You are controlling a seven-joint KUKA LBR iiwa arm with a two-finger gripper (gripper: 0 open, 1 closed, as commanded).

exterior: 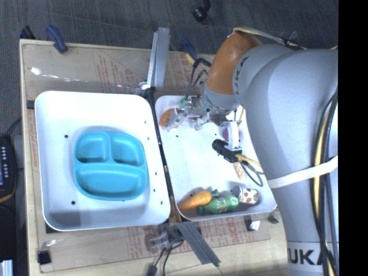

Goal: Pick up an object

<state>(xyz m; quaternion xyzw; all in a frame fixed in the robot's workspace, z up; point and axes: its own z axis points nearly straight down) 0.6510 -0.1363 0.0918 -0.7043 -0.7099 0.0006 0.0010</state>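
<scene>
White plastic bins lie side by side on my wooden bench (86, 68). The left bin (49, 154) holds a blue divided plate (109, 165), lying flat around its middle. My arm (287, 108) comes in from 3 o'clock and bends over the right bin (190, 160), its orange band (227, 65) up toward 12 o'clock.

My gripper (187, 118) is low over that bin's 11 o'clock corner. I cannot tell from this angle whether it is spread or pressed together, and I see nothing caught in it. A small orange lump (167, 118) sits just beside it at 9 o'clock, close against the bin's left wall. I cannot tell whether the two are touching.

Along the 6 o'clock edge of the same bin, well apart from my gripper, three things lie in a row. A carrot (195, 199) lies toward 7 o'clock, touching a green bottle (221, 205) on its side. A small white piece with red spots (248, 196) sits toward 5 o'clock.
</scene>
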